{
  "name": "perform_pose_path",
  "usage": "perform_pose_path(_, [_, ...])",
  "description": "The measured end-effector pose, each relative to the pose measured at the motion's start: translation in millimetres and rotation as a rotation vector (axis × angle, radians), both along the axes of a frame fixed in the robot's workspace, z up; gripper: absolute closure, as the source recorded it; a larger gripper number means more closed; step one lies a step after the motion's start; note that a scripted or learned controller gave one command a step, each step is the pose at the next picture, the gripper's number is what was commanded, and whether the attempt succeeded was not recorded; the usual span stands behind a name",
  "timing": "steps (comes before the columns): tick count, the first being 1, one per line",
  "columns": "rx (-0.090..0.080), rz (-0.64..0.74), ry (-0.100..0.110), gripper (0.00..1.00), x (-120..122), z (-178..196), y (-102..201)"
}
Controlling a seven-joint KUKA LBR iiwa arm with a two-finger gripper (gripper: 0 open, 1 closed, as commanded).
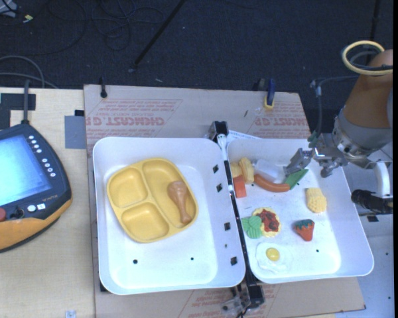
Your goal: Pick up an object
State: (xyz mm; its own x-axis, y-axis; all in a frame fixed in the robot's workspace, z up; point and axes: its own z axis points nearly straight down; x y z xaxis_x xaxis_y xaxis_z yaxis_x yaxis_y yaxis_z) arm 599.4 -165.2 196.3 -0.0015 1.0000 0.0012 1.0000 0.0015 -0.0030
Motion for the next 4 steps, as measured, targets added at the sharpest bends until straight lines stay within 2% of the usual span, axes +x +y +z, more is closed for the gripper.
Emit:
perform_pose_path(1, [0.001, 0.006, -0.005, 0.00, -31.2, 117.2, 95.6])
perform_pose_path(2, [0.005, 0.017, -0.007, 0.00, -93.9, 205.2, 269.7])
perform_pose_path(3, [-0.001, 0.006, 0.002, 0.00, -119.0, 193.3, 335.8])
perform_pose_path(4, [-0.004, 0.006, 0.004, 1.00, -118.0, 203.1, 333.6])
